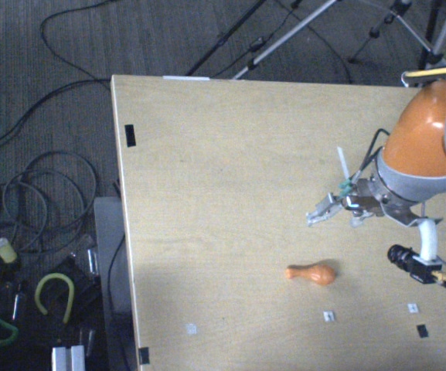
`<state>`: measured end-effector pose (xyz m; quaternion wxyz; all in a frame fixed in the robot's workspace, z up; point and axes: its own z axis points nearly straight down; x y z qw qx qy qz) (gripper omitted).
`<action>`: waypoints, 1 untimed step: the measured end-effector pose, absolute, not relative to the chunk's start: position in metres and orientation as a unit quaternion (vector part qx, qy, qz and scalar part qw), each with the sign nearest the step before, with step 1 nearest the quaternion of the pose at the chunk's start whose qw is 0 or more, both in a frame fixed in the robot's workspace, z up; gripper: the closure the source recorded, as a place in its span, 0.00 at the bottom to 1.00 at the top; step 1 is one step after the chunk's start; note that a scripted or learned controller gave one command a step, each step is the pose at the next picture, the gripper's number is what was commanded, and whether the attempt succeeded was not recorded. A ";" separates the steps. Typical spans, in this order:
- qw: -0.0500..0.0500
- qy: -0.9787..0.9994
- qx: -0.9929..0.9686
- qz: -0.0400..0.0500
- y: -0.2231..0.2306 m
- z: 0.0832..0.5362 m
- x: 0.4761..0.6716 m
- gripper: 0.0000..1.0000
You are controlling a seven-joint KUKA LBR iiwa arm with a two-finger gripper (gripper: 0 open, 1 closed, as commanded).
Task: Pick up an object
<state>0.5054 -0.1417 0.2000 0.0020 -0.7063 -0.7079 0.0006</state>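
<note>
An orange pear-shaped object [311,273] lies on its side on the tan bench top [223,176], towards the front right, with its narrow end pointing left. My gripper [332,212] hangs to the right of the bench's middle, behind the object and slightly to its right, apart from it. Nothing shows in the gripper. The arm's orange band [420,134] and grey wrist reach in from the right edge.
Small white tags [328,315] and black tags [422,331] lie flat near the front right. Another black tag [130,135] sits near the bench's left edge. Cables [37,199] and tools lie on the floor to the left. Tripod legs [315,10] stand behind the bench.
</note>
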 end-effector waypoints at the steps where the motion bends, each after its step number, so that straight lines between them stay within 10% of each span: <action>1: 0.002 -0.713 -0.702 0.002 -0.160 0.086 0.564 0.00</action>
